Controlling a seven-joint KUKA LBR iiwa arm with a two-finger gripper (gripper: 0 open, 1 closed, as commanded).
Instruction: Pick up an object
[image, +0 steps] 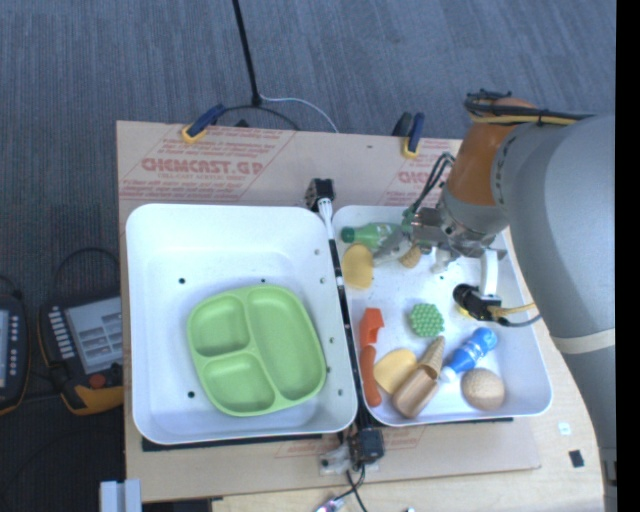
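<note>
While two bins (150, 300) hold one green tray (257, 348), the claw's (425, 240) grip is unclear.

Assorted toy foods (426, 320) loose in right bin (520, 405)

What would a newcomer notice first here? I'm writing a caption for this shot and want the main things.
The light green divided plate stands out, lying alone in the left bin. The right bin is crowded with small toys: an orange carrot, a green bumpy ball, a blue bottle and a tan egg. Over that bin's far end hangs the grey arm with its orange band.
</note>
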